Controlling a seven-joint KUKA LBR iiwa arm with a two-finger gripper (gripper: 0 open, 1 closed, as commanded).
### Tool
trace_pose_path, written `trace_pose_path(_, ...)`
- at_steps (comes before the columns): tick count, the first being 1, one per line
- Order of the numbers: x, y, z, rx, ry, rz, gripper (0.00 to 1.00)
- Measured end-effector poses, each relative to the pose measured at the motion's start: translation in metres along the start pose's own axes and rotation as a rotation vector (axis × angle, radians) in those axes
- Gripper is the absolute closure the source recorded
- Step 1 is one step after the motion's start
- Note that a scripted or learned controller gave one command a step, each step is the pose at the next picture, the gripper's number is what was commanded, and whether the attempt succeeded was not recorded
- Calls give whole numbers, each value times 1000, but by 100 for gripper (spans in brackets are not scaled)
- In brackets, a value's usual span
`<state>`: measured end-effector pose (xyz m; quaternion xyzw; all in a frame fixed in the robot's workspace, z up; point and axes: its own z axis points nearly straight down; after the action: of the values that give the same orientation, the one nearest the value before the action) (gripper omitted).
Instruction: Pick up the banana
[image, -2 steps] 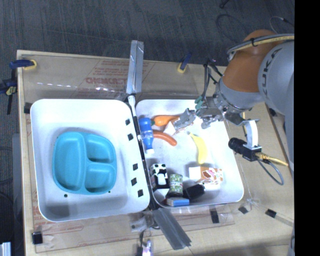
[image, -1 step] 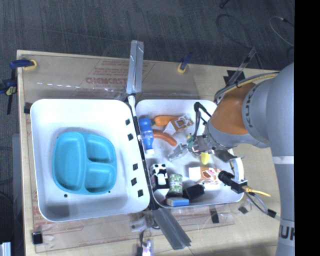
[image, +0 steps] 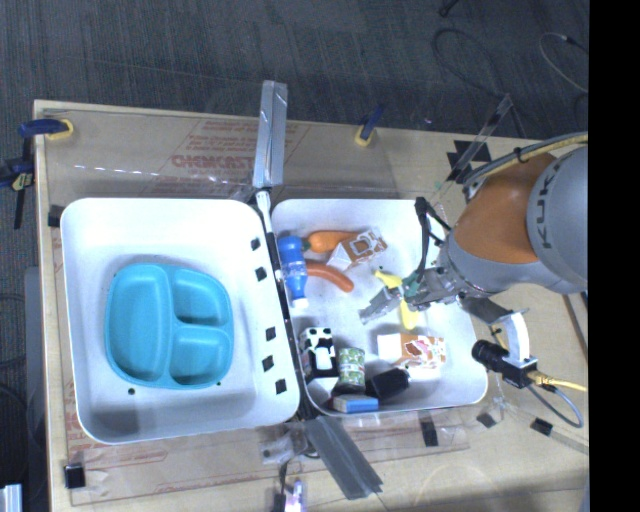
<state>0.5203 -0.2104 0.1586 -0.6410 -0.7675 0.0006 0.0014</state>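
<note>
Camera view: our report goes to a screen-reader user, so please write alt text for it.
A grey robot arm's claw hangs over a yellow banana in the cluttered right bin. The left bin holds a blue divided tray.

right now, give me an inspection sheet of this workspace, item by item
surface: wooden bench bearing two white bins, left bin and right bin, side by side
job's things: banana, yellow, in the right bin beside the gripper
clutter: blue divided tray in the left bin; blue bottle, carrot, black-and-white toy, small boxes in the right bin
grippers: gripper low over the right bin near the banana; a hold cannot be confirmed
cables: yellow cable at right; dark cables on the floor at top right
surroundings: dark carpet; blue clamps on the bench edge
</note>
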Motion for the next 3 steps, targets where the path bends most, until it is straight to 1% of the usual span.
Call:
trace_pose_path(1,-7,39,70,1,0,106,0)
trace_pose_path(2,-4,29,70,4,3,39,0)
trace_pose_path(3,2,-11,-1,0,0,63,0)
